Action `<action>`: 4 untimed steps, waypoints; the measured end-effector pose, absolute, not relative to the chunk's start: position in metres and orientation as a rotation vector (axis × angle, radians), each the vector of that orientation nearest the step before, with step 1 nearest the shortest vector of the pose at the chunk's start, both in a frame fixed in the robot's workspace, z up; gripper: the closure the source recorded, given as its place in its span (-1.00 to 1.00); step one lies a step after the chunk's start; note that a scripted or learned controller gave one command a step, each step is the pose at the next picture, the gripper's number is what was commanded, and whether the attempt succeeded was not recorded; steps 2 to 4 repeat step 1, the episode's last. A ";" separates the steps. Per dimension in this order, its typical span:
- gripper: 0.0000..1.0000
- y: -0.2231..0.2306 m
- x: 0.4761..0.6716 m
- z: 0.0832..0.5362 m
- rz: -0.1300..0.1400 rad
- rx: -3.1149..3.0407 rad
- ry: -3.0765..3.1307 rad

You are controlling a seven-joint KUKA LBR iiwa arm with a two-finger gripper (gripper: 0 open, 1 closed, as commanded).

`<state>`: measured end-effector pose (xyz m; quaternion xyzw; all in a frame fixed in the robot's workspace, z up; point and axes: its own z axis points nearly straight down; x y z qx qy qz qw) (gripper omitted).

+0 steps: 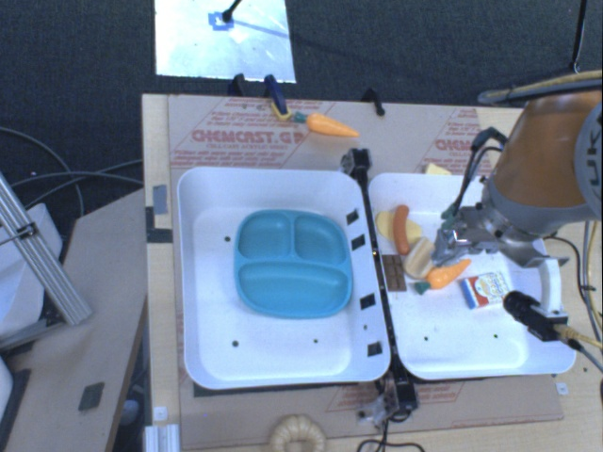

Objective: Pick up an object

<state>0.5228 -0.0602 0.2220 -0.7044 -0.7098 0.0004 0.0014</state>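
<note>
My gripper (450,246) hangs low over the left half of the right bin (471,356). Just beneath it lie an orange toy carrot (447,274) and a tan bread-like piece (418,256), both very close to the gripper tip. A red-orange sausage (402,229) rests on a pale yellow piece (385,224) a little to the left. To the right of the carrot lies a small white carton (484,290) with red and blue print. Whether the gripper touches any of them is hidden by its own body.
The left bin (212,347) holds a blue divided plate (290,262). A second toy carrot (326,125) lies on the board behind the bins, and a braided bread roll (300,433) lies in front. The grey arm (551,172) covers the right bin's far right corner.
</note>
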 end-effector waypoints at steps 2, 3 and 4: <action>1.00 -0.015 0.489 0.231 -0.002 -2.210 -2.229; 1.00 -0.015 0.489 0.231 -0.002 -2.210 -2.229; 1.00 -0.015 0.489 0.231 -0.002 -2.210 -2.229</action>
